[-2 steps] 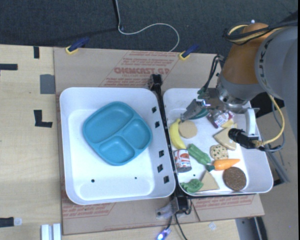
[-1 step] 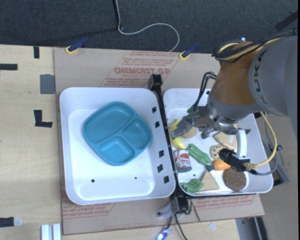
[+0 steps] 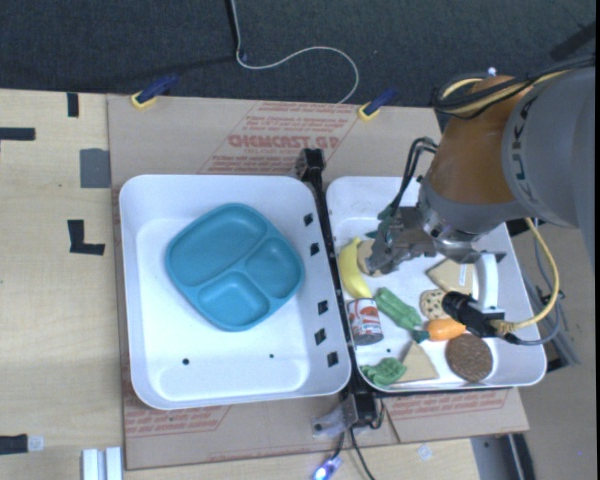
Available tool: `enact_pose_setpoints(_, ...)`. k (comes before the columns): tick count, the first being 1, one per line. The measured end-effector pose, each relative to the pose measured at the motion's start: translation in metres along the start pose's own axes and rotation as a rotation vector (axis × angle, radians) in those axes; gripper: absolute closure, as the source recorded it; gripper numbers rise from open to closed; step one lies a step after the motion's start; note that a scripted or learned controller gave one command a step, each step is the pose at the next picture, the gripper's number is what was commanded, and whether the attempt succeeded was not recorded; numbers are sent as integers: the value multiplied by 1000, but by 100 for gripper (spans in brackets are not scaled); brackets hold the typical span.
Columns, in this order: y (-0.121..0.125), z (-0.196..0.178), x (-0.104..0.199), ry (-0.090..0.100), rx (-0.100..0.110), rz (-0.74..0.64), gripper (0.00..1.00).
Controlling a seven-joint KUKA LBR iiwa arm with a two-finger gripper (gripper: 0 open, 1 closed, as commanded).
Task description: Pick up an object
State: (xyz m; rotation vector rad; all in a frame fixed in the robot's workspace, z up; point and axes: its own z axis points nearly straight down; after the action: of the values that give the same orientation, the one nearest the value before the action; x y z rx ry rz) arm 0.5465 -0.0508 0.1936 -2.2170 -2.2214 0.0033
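Observation:
My gripper hangs low in the right bin, just right of a yellow banana. Its dark fingers point down and left beside the banana; nothing shows between them. Below it lie a green pickle-like piece, a small red-and-white can, an orange carrot, a brown round cookie, a green leafy piece and a tan wedge. The grey arm with its orange band covers the bin's upper right part.
The left bin holds a blue divided plate. A black divider strip runs between the bins. Both rest on a cardboard sheet. A white cable loops at the back.

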Motion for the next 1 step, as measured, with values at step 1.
enact_pose_setpoints(1,0,-9,1,0,2,-1,100)
